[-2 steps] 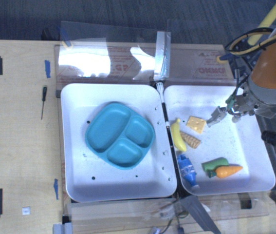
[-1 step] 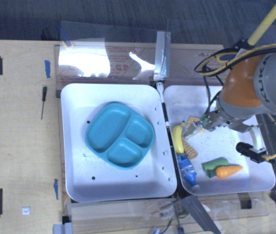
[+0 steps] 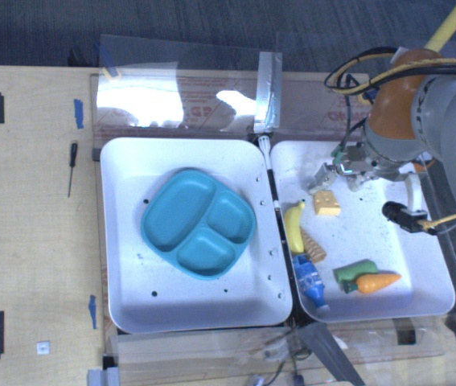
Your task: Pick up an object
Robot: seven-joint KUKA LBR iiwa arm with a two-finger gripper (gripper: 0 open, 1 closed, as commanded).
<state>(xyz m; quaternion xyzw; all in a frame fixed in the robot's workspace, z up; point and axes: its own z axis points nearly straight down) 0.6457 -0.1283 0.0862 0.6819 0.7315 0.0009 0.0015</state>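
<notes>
I have the gripper (image 3: 334, 171) hanging low in the right bin (image 3: 429, 296), at that bin's upper left, and from this slant I cannot tell how it is set. Just below it lies the cheese wedge (image 3: 327, 203), a small pale yellow block, and I read that as the piece I am going for; nothing is held yet.

Taking the wedge as my landmark: the banana (image 3: 293, 227) lies just to its left, against the bin's left wall. The ridged tan piece (image 3: 314, 249), perhaps a waffle or biscuit, is below it. The blue packet (image 3: 310, 284) sits further below again. The carrot (image 3: 376, 281) and the green block (image 3: 352, 270) touch each other well down to its right. The blue divided plate (image 3: 199, 223) is far to its left, in the left bin (image 3: 123, 296).

My guess is the wedge is hollow toy plastic: light, stiff, rather slick, with sloping faces that could squirt out sideways. I would close across its 2 flat parallel sides, low on the body, not on the tapered edge.
</notes>
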